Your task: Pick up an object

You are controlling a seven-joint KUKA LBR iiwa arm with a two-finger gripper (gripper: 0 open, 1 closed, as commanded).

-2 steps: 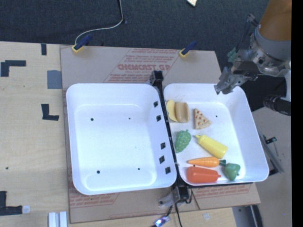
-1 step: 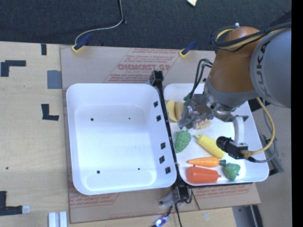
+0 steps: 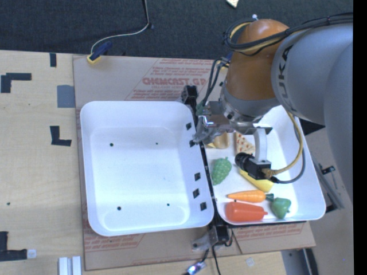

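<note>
End effector (image 3: 221, 132): low over the far left part of the right bin (image 3: 304, 153), hard by the divide between the two bins. Fingers masked by the wrist housing and cabling; open or closed not determinable, nothing visibly held.

Nearest items: tan wedge-shaped pieces (image 3: 241, 142) directly under and just right of the end effector, partly hidden. Green leafy vegetable (image 3: 221, 169) just nearward of the end effector, against the bin's left wall; compact, no marked long axis.

Further nearward: yellow banana-like piece (image 3: 258, 182), long axis slanting from upper left to lower right, partly overlain by a black fitting (image 3: 249, 164) on the cable. Carrot (image 3: 248, 196), long axis roughly left to right across the bin. Red pepper (image 3: 245, 212), also lying left to right, at the near wall. Small green item (image 3: 280, 206) just right of carrot and pepper.

Judged target relation: every candidate lies nearward of the end effector, within the same bin; tan pieces and green leafy vegetable closest. Elongated items would call for a grasp across their short side.

Edges and room: left wall and a row of black clips (image 3: 198, 179) tight beside the green leafy vegetable, little clearance there. Yellow cable (image 3: 295, 159) looping over the bin's middle, a possible snag. Open white floor along the right side of the right bin. Left bin (image 3: 97, 125) adjoining, bare floor. Cardboard sheet (image 3: 166, 79) on the bench (image 3: 34, 171) beneath both.
</note>
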